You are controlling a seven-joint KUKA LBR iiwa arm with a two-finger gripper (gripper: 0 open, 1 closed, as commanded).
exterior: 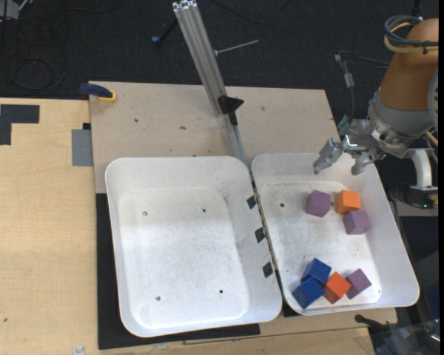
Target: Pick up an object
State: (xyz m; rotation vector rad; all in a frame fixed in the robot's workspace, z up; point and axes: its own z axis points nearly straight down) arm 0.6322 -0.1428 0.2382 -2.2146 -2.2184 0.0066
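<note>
At the far left the pale wooden worktop [37,220] carries a few dark grey patches, and a blue-and-yellow clamp [98,91] sits at the back corner of the brown board behind the bins. The left bin [133,180] lies on that board with only a few dark specks on its floor. Behind it a slanted aluminium rail [201,50] rises from a black bracket near the seam where the two bins meet, and small black clips run along that seam. The right bin [403,272] holds all the blocks in two groups. Toward its back sit a purple cube [318,203], an orange cube [348,201] just beside it, and another purple cube [357,222] touching the orange one from the front. Near the front rim lies a tighter cluster: two blue cubes [312,281] pressed together, an orange block [336,288] against them, and a purple block [358,281] on its right. Above the back edge of the right bin hangs the gripper [343,155], its two grey fingers spread apart and nothing between them, apart from every block. Behind it the arm [407,80] shows its orange band at the right side of the view.
</note>
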